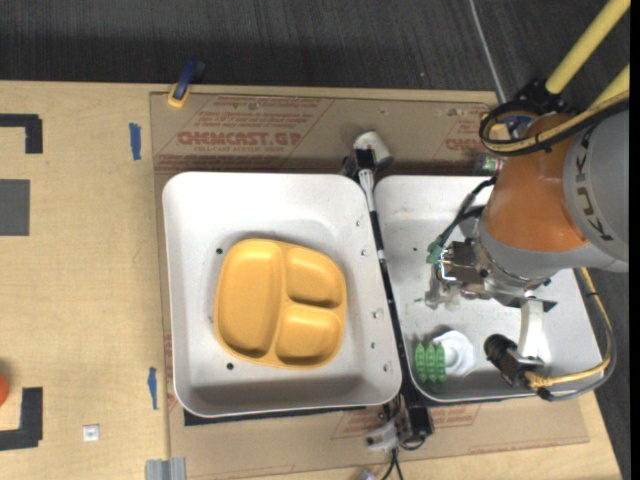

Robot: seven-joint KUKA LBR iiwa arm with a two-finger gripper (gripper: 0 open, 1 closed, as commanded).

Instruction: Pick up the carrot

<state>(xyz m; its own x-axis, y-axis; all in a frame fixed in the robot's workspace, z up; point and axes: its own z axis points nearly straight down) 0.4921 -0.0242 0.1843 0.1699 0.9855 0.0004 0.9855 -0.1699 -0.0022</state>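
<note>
My gripper (pixel 441 286) hangs low over the middle of the right bin (pixel 410 218), with the grey and orange arm behind it covering much of that bin's right half. A green ridged thing with a white rounded part (pixel 441 359) lies near the bin's front wall, just below the gripper and apart from it. I see nothing orange and carrot-shaped in the open parts of either bin. The arm hides what lies under it.
The left bin (pixel 190 268) holds a yellow divided plate (pixel 281 301) in its middle. A ridge (pixel 378 258) where the two bin walls meet runs between the bins. Brown cardboard (pixel 250 128) lies behind them.
</note>
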